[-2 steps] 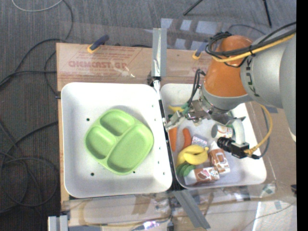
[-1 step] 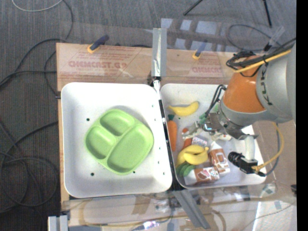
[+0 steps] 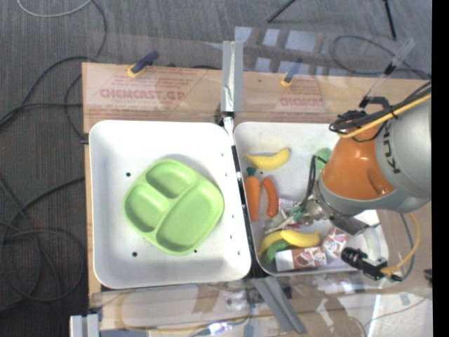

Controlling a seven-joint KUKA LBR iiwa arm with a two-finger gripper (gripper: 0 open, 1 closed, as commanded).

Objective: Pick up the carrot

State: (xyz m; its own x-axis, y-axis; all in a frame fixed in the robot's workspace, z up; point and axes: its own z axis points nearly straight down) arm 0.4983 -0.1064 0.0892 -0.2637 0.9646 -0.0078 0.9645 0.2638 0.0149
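The carrot (image 3: 252, 197), orange with a small green top, lies along the left wall of the right bin (image 3: 306, 142), top pointing away from me. A second orange stick-shaped item (image 3: 271, 196) lies just to its right. My gripper (image 3: 297, 215) hangs low in the middle of the right bin, to the right of both orange items and just above a yellow banana (image 3: 299, 239). It is apart from the carrot, with nothing seen held. The grey and orange wrist (image 3: 358, 174) hides the bin's right side.
Another banana (image 3: 269, 159) lies at the back of the right bin, with a green item (image 3: 322, 156) beside the arm. A green piece (image 3: 276, 245) and white and red packets (image 3: 306, 258) sit at the front. The left bin (image 3: 105, 188) holds a green divided plate (image 3: 175, 206).
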